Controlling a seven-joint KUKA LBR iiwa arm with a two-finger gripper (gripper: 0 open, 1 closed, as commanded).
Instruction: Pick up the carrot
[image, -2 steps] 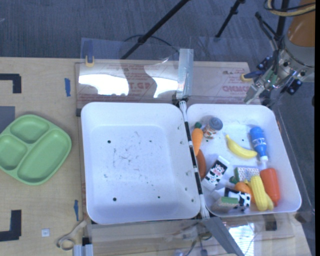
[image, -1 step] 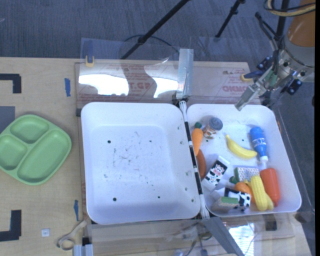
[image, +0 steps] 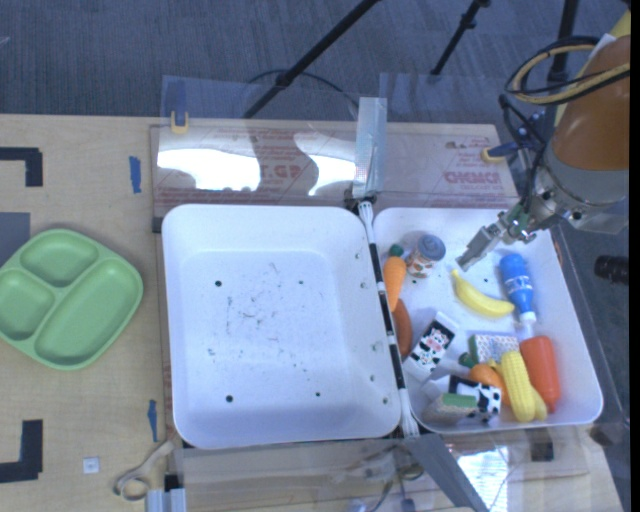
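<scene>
Gripper (image: 470, 255) hangs over the upper part of the right bin (image: 580, 345); cannot tell how far open it is, and nothing shows in its grasp. Carrot (image: 394, 278) lies to the gripper's left, hard against the divider wall, long axis running near-to-far in the camera view, green top at the far end. Count: one carrot, one banana (image: 480, 298), one blue bottle (image: 516, 284), one corn cob (image: 522, 383), two white bins, one green plate (image: 68, 297) on the worktop (image: 80, 420).

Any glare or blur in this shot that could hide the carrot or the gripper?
Camera view: strong glare on the clear panel behind the bins, none on the carrot, which lies evenly lit by the divider in the right bin; the gripper looks soft and small, its fingertips hard to make out.
</scene>
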